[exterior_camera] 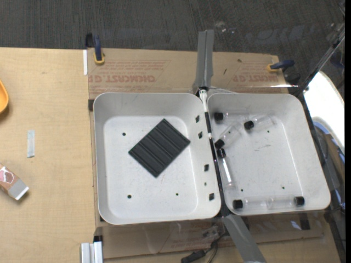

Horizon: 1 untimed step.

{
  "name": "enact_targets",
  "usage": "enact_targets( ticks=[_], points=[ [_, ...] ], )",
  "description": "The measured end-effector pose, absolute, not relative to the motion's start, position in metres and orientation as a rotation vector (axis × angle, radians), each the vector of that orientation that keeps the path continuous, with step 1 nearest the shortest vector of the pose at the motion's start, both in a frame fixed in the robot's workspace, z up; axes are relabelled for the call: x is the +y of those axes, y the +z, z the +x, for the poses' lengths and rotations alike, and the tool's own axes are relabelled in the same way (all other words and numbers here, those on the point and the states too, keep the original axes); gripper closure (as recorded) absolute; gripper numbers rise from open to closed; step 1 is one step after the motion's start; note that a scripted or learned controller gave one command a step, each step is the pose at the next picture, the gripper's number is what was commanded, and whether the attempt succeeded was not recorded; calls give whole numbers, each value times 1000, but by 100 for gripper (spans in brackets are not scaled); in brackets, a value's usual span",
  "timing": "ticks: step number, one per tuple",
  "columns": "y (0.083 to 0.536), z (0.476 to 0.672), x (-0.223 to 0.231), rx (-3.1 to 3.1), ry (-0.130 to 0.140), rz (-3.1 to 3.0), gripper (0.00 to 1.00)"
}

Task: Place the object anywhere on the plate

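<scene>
One ribbed, dark, square plate (159,147) flat in smooth white left bin (109,201)

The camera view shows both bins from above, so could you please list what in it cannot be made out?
- Orange object: cut off by the left edge, so its shape is unclear.
- Printing on the cardboard: upside down and blurred, hardly readable.
- Clear fixture in the right bin: see-through, so its outline fades into the white.
- Black ridged mat in the left bin: whatever lies under it is hidden.
</scene>
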State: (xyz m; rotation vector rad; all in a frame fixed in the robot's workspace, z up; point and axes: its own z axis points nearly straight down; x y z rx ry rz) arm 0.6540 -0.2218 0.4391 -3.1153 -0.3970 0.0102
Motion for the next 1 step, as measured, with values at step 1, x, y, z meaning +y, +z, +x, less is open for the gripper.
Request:
enact_targets(
  ticks=[1],
  points=[
    [446,655,-221,-403,20,-3113,100]
  ],
)
